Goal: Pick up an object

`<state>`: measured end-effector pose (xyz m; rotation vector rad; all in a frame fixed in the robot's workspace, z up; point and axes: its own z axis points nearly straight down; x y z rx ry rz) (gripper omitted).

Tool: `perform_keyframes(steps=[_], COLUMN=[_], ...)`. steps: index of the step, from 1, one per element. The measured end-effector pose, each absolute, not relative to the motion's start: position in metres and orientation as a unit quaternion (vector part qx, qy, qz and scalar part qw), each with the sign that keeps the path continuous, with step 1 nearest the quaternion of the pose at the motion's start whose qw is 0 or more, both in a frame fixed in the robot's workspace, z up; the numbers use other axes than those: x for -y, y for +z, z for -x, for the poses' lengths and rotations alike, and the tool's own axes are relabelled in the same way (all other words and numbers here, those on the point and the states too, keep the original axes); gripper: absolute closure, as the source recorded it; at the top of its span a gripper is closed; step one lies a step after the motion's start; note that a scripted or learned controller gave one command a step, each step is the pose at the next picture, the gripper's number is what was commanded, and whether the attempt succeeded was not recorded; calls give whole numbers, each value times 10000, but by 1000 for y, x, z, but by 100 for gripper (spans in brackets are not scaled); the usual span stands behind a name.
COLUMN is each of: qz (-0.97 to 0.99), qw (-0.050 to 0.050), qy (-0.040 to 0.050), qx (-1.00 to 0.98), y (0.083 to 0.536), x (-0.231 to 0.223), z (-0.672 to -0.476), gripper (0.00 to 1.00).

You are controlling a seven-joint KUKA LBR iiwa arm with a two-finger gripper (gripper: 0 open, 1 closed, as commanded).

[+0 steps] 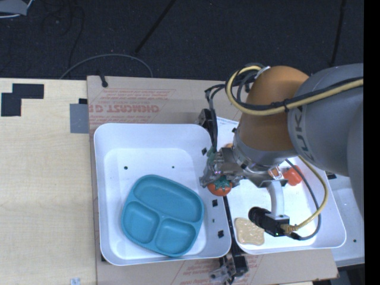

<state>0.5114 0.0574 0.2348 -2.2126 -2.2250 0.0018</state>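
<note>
Red-orange object (221, 187) sits at end effector (217, 180) over bin divider; grip state unclear. Blue tray (161, 214) in left bin (113, 159).

One fixed camera sits above the tabletop (41, 177) and looks down at a slant, near enough that the two white bins take up most of the lower frame. The left bin (110, 141) sits near the middle, the right bin (332, 230) toward the lower right. The tabletop's far edge lies along the upper third, with dark floor (178, 28) beyond. The arm (309, 123) enters from the right.
</note>
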Motion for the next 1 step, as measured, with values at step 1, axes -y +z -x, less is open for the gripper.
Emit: perform_keyframes(steps=[1], qz=[7056], qw=[16], qy=[14], qx=[7086], y=[223], x=[-104], z=[-519], gripper=[100])
